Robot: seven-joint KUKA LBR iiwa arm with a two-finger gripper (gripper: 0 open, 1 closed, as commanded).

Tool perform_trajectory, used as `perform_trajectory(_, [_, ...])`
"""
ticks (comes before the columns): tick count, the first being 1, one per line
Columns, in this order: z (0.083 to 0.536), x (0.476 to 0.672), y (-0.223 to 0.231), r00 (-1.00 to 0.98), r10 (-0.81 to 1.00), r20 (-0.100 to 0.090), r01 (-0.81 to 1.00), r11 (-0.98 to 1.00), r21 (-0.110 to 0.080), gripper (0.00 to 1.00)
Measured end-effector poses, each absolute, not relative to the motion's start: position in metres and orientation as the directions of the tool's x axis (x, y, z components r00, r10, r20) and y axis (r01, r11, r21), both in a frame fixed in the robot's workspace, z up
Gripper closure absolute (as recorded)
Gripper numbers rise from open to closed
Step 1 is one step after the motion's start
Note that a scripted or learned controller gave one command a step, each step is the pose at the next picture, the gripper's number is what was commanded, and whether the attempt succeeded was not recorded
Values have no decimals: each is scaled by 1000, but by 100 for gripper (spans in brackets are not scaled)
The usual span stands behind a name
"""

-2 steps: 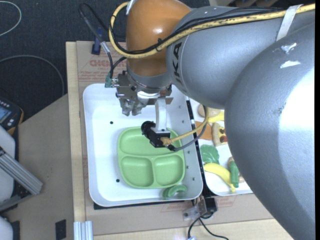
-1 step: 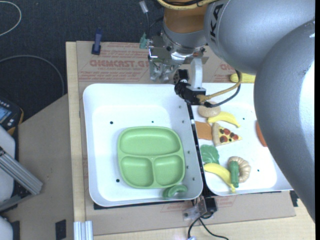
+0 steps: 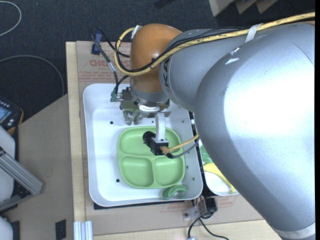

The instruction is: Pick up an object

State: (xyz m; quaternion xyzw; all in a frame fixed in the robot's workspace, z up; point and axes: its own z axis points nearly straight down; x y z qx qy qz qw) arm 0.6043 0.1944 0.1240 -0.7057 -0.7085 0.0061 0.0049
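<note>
One grey metal gripper (image 3: 132,116) is hovering low over the far part of the view's left shallow white plastic bin (image 3: 97,149), just beyond the far rim of a light green three-compartment plastic plate (image 3: 137,159). Whether it is opening, closing or gripping anything cannot be told. The plate is lying flat in the bin's middle. A small green round plastic piece (image 3: 175,190) is sitting just beside the plate's near right corner.
</note>
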Motion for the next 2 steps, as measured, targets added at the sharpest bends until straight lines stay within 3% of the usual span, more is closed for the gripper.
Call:
perform_trajectory(1, [248, 580, 197, -2, 1000, 4, 1000, 2, 10, 100])
perform_trajectory(2, [195, 541, 226, -3, 1000, -1, 1000, 3, -10, 100])
